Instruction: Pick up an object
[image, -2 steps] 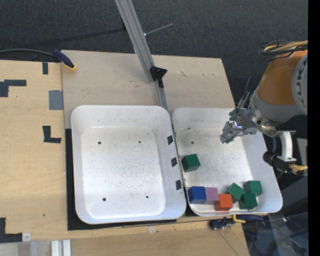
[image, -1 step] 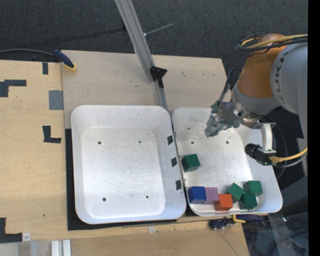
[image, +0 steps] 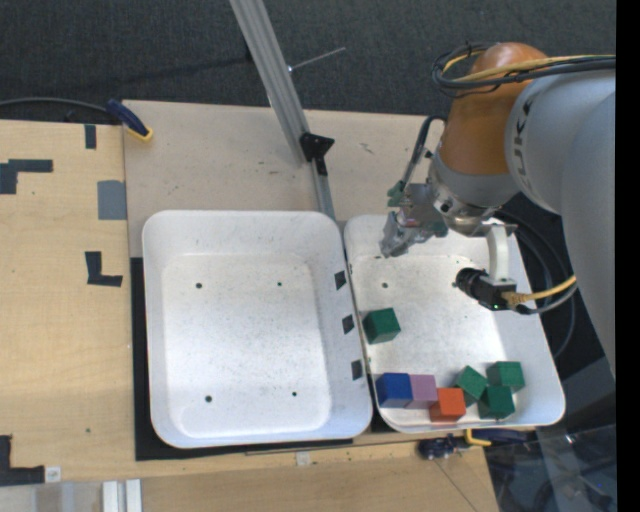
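Here, claw (image: 398, 240) is poised over far end of right bin (image: 545, 345); nearest green cube (image: 381, 325) is found nearer, slightly left. Claw state cannot be told.

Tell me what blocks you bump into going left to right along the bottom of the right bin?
Blue block → purple block → orange block. After that come three green blocks bunched together, too overlapped to put in order.

The two white bins (image: 240, 225) look like smooth plastic (a bit shiny), and the bench (image: 60, 300) looks like pale matt wood.
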